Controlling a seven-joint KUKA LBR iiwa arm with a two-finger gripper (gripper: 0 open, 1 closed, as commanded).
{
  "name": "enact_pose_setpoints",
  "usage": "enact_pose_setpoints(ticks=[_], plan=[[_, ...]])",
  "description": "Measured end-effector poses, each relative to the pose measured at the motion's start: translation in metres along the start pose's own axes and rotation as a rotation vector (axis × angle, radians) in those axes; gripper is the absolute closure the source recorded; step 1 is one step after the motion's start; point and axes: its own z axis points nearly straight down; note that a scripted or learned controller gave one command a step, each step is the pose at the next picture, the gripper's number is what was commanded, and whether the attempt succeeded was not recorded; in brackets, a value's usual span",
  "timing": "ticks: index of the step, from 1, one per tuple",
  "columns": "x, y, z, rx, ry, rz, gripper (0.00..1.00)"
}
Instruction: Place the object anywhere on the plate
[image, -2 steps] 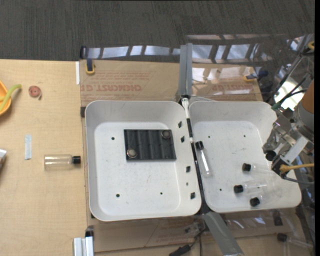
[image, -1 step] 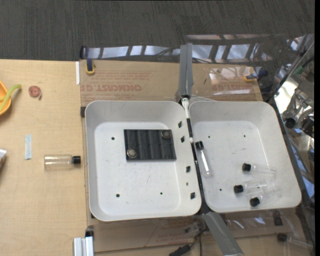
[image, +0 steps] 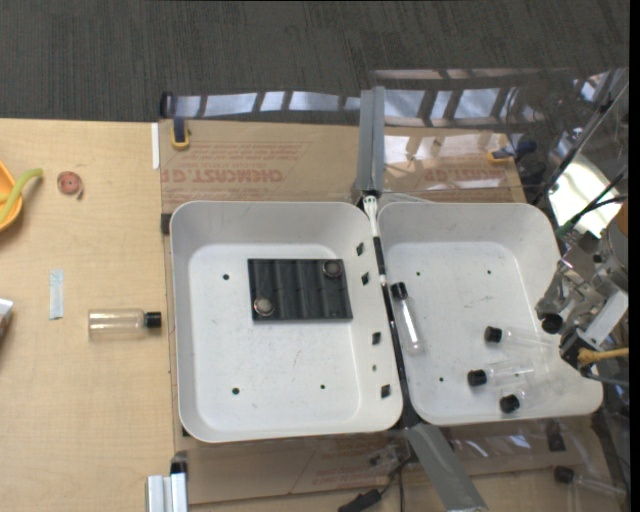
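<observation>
From the overhead camera you see two shallow white bins side by side on cardboard. In the left white bin (image: 195, 330) a dark, ribbed rectangular plate (image: 300, 290) lies flat, slightly behind the centre. Two small round pieces sit on it: a dark one (image: 332, 268) at its far right corner and a grey one (image: 263, 306) near its front left corner.

In the right white bin (image: 450, 250) you find the clear plastic vials with black caps. One long vial (image: 405, 320) lies along the bin's left wall, its cap toward the back. Two more vials lie in the front right part, one (image: 515, 342) behind the other (image: 500, 375), both with caps pointing left. A lone black cap (image: 510, 403) rests near the front wall; you cannot tell whether a tube is attached to it. None of these vials touches the plate.

The gripper (image: 575, 305) hangs at the right bin's right wall, above its rim, amid cables and glare, and you cannot tell whether it is spread or closed, nor whether it holds anything.

On the pale wooden bench (image: 80, 400) left of the bins, a further clear vial (image: 120, 321) lies on its side.
</observation>
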Motion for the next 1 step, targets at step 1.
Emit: enact_pose_setpoints(ticks=[1], plan=[[0.0034,0.0824,-0.0838,-0.003,0.000,0.006,1.00]])
